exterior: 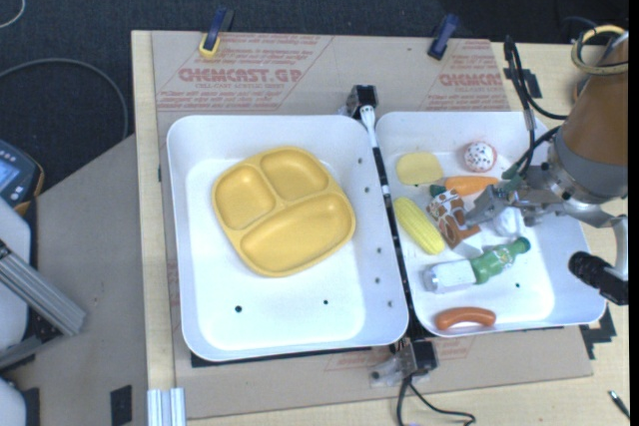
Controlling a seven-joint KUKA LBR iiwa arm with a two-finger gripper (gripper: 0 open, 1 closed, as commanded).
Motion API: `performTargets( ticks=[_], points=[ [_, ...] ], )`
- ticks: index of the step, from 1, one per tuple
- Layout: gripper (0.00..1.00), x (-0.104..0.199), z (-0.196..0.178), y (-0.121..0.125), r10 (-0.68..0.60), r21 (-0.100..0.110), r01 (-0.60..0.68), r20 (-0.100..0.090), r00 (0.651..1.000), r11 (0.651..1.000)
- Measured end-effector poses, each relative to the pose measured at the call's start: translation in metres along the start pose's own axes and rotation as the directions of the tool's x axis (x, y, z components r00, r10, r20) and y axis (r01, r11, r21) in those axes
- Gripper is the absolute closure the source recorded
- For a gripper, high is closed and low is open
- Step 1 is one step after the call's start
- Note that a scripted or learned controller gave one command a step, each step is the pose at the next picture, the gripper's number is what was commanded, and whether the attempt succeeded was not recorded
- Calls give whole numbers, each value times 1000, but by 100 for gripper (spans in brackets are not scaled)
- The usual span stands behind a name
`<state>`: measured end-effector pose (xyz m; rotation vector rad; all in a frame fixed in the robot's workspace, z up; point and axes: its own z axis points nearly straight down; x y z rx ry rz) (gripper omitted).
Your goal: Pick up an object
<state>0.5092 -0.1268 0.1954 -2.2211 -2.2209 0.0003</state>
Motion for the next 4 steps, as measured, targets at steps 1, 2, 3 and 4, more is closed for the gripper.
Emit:
performTargets(
  ticks=[1,2,3,4],
  points=[
    [0,72,-103,-13,-9,-10,9,0,1000,1000],
    [100,68,-108,-13,-1,-4,1,1,1000,1000],
    [100,182,-147,1,-13,-7,13,-3,1000,1000],
    [100,268,-232,-31,-13,-11,13,-6,1000,1000]
  ],
)
